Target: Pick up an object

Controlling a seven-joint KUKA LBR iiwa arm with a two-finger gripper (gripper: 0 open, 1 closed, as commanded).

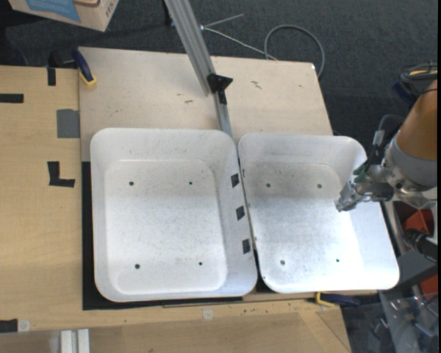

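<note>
**Arm parked over the right bin, nothing obvious to grab**

The end effector (pixel 348 199) is seen low over the right edge of the right bin (pixel 367 263), reached in from the right side of the scene. Whether it is spread apart or closed can't be told at this resolution. Nothing is visibly held.

As for the thing to be picked up: no loose object can be made out in the right bin or the left bin (pixel 103 219). Only speckled white floors and a few small dark dots are seen, which are probably holes or marks rather than items.

So the step in hand is judged to be the approach or search phase, with no pick made yet. Before any descent is worth trying, a real target would have to be located. Otherwise bare plastic is likely to be grasped at.
</note>
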